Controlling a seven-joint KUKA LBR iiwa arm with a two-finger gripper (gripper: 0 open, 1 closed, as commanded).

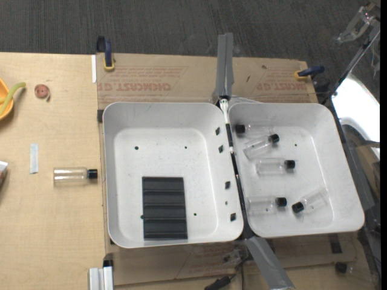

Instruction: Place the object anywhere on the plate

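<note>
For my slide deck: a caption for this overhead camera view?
Clear vials lie in the right bin; a dark ridged plate sits in the left bin.

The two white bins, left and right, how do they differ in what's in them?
The left bin holds one flat, dark ribbed plate lying near its front edge, while the right bin holds several small clear vials with black caps, scattered and lying on their sides. The left bin's contents are dark and opaque; the right bin's are see-through. Both bins are shallow, white and sit side by side.
</note>
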